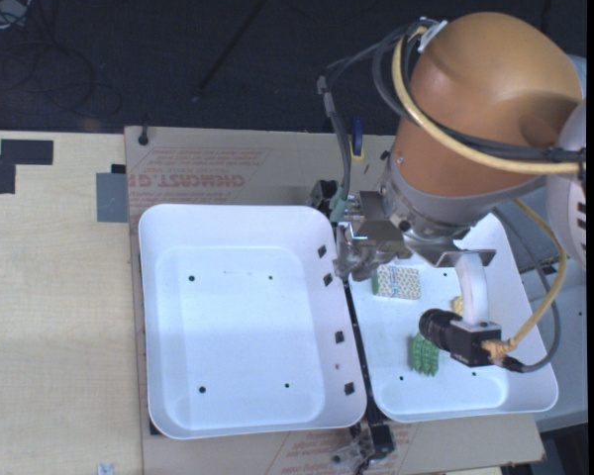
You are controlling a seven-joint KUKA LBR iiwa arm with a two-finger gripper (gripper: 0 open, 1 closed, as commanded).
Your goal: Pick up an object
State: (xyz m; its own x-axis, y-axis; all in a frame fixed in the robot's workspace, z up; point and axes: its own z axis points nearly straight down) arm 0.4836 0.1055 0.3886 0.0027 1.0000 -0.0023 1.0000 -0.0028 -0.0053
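Pale plywood is forming the bench, which is carrying black patches and a grey patch at the upper left of the frame. A sheet of cardboard with red print is lying on it under both bins. Beyond the bench, along the top of the frame, a dark floor is showing, with cables trailing in the top left corner. The left bin is sitting at the centre of the frame and the right bin is touching it along a seam lined with small black tabs. The arm is reaching in from the upper right, its orange band looming over the right bin's upper part. The gripper is hanging over the seam near the bins' upper edge, and whether it is released or clenched cannot be told from here; nothing is showing in its grasp. A green block is lying in the lower middle of the right bin, its long axis running nearly up and down the frame, leaning slightly. A patterned packet is lying in the same bin just right of the gripper, above the block and apart from it, its long axis running left to right with a slight tilt.
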